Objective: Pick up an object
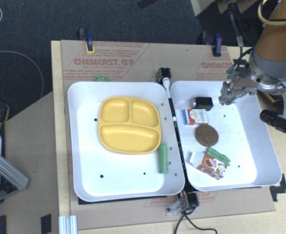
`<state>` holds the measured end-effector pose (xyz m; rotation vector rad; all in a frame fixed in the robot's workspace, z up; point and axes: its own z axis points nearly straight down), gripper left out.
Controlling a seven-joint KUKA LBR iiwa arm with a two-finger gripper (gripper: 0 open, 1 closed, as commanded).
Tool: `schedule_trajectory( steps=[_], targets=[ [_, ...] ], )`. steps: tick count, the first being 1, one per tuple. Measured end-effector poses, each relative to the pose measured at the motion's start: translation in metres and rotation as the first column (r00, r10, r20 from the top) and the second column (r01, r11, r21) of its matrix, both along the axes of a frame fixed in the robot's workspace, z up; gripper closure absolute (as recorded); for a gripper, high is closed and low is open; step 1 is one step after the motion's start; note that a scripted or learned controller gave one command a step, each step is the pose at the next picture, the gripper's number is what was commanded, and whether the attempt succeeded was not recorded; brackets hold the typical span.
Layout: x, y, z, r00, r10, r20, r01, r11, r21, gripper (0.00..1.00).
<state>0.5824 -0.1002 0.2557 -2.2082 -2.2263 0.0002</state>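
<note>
Tool (227, 99) hangs low at the upper right of the frame, over the right bin (260, 145); nothing shows in its grip, opening unclear. Just left lies a black block (202, 102), above a packet (195, 116) and brown disc (207, 135). Picking seems not yet done.

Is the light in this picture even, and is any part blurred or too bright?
In the camera view, the light is soft and mostly even; the yellow plate casts only a faint shadow. The white bins look bright but keep their detail. The hand looks slightly blurred, and small print on the packets is too soft to read.
</note>
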Motion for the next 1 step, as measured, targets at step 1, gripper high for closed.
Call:
schedule_trajectory(
  steps=[1],
  targets=[
    [-0.0439, 0.0482, -0.0126, 1.0, -0.006, -0.001, 0.006, 1.0, -0.002, 1.0]
  ],
)
